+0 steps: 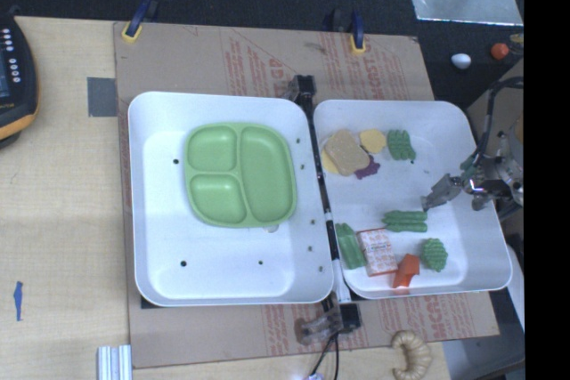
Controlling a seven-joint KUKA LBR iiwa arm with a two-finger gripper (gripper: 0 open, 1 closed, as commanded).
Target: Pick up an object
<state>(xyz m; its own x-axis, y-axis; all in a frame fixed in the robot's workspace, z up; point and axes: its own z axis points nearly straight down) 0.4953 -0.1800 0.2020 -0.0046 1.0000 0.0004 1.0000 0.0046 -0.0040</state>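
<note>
a: objects for picking, right bin (445, 116): tan bread slice (345, 151) at upper left of the bin, touching a yellow piece (372, 140) on its right and a small purple piece (366, 170) below it. green ridged piece (400, 144) just beside the yellow one.

b: lower half?

a: long green pod (405, 220) near mid-bin. along the bottom edge, left to right: green strip (349, 246) against the bin's left wall, a red-and-white printed packet (378, 251) touching it, an orange carrot-like piece (406, 271), a green leafy piece (435, 254).

b: gripper?

a: gripper (445, 190) at the right of the frame, over the right bin, just above and right of the long green pod. one dark finger (438, 192) points lower left. nothing seen between the fingers; how far open they are, cannot tell.

b: left bin?

a: left bin (151, 191): one light green divided plate (240, 173), three compartments, lying in the upper middle.

b: surroundings?

a: both bins on a cardboard sheet (223, 58) held by blue and yellow clamps (138, 20) at the top edge. black and yellow pendant (13, 76) at far left of the frame.
</note>
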